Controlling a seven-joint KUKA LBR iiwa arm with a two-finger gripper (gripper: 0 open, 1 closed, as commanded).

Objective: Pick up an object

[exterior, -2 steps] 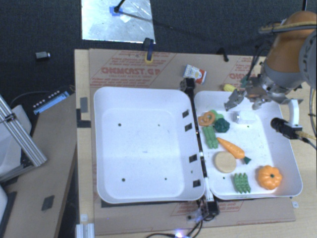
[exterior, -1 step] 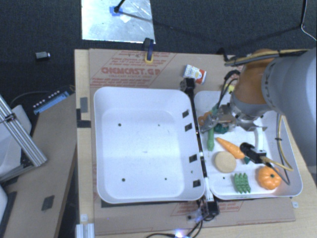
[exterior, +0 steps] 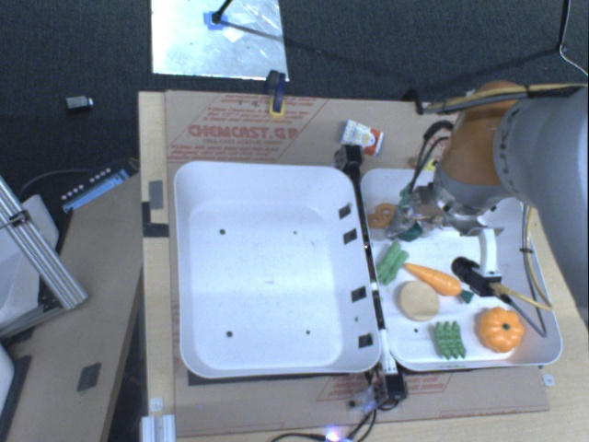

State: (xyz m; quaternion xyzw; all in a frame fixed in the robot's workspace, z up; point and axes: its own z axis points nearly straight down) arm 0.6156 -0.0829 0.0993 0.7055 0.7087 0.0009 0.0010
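As seen from above at a slant, largest of all: brown cardboard sheet [exterior: 241, 129] with red print, spread under both bins across the middle of the frame. On it, left of centre, left bin [exterior: 267, 274], white and shallow. Just beside it on the right, touching along a row of black clips, right bin [exterior: 543, 339], same white, partly covered by the arm.

Reaching in from the right edge at upper right, grey arm [exterior: 543, 145] with its orange band [exterior: 471, 150], bent down over the upper part of the right bin. In the upper left of the frame, on dark floor, a silvery square sheet [exterior: 216, 21].

Below the orange band, gripper [exterior: 419, 215], low over the upper left corner of the right bin, close to the bin's floor. Open or closed: cannot tell, too dark and cluttered there. Nothing seen held.

Objects for picking, all in the right bin:
- orange pumpkin [exterior: 500, 330], lower right corner.
- carrot [exterior: 433, 277], mid-bin, lying slantwise, tip toward the left.
- beige round disc [exterior: 417, 300], just below the carrot, near touching.
- green pod [exterior: 391, 263], left of the carrot, near the bin's left wall.
- green ribbed piece [exterior: 448, 339], near the bottom wall, left of the pumpkin.
- small orange ring [exterior: 382, 215], upper left corner, just left of the gripper, apart from it.

Outside the bins, above the right one on the cardboard: small white and orange carton [exterior: 362, 136]. Further left, at the cardboard's top edge: blue and yellow clamp [exterior: 275, 95].
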